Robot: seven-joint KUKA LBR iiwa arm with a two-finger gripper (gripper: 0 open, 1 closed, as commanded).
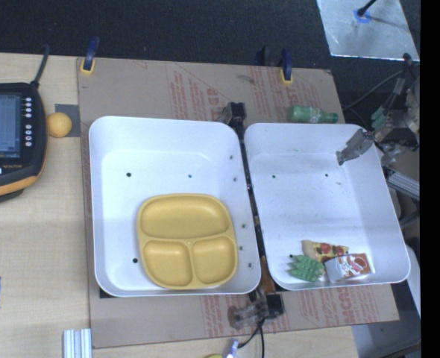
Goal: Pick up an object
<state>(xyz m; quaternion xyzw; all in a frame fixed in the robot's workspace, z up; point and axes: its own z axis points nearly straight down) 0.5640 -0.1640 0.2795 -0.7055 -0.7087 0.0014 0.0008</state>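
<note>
We are at the very start of the job, we think: nothing is picked up yet. Our gripper [352, 149] hangs over the top right corner of the right bin [317, 200], and we cannot tell how it is set from up here. The things we could pick lie well apart from it, down in the bottom part of that bin. There is a small green leafy toy [305, 268], a little pizza slice [325, 250] with red and yellow on it, and a small red and white packet [350, 266]. They sit close together, some touching, so it may be hard to grab just one. For the next move, we think we must travel down the bin to that pile and come down over one thing. The left bin [115, 162] holds a yellow tray [186, 239] with three parts; it looks smooth, like plastic, with round corners. Both bins are white, smooth and shallow. They rest on brown cardboard [205, 88], which looks flat and dull. A small green bottle [313, 114] lies on the cardboard beyond the right bin.
</note>
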